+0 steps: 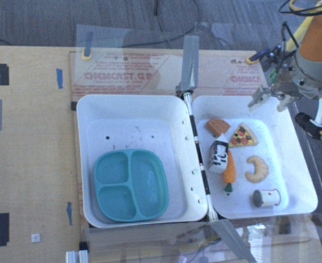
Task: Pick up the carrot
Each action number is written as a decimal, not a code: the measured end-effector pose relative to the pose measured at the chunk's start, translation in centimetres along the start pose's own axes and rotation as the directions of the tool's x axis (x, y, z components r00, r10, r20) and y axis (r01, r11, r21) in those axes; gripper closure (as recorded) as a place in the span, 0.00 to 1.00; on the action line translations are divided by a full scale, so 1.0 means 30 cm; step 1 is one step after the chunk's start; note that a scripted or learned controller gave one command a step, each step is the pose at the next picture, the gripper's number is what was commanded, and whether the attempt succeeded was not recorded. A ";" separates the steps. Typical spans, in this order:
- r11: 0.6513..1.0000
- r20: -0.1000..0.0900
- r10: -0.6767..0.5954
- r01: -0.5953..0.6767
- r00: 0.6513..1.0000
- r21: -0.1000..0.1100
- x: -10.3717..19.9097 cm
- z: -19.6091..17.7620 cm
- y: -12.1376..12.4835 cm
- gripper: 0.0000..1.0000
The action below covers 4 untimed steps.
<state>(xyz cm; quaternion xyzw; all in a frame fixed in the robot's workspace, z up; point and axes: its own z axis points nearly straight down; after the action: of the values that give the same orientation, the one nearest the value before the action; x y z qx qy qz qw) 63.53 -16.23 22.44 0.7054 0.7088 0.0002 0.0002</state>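
Carrot (229, 169) lies in the right bin (300, 163), touching a black-and-white carton (218, 156), with a croissant (257, 169) near it. Gripper (270, 99) hangs over that bin's far right corner, fingers spread apart and holding nothing, well apart from the carrot.

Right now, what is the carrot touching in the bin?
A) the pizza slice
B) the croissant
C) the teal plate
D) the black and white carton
D: the carrot lies right against the black and white carton in the right bin, while the pizza slice and croissant sit apart from it, and the teal plate is in the left bin.
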 end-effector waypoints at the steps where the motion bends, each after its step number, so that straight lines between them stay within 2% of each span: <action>1: 0.994 0.000 0.106 -0.106 0.994 0.002 0.236 0.161 -0.190 0.00; 2: 0.996 0.005 -0.070 0.071 0.998 -0.046 0.232 0.351 -0.392 0.00; 3: 0.981 0.021 -0.175 0.176 0.984 -0.079 0.230 0.370 -0.419 0.00; 4: 0.918 0.040 -0.388 0.390 0.921 -0.072 0.222 0.369 -0.395 0.00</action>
<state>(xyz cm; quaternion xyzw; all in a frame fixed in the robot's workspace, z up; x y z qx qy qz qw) 51.67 -9.63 11.38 0.5500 0.8341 0.0194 0.0367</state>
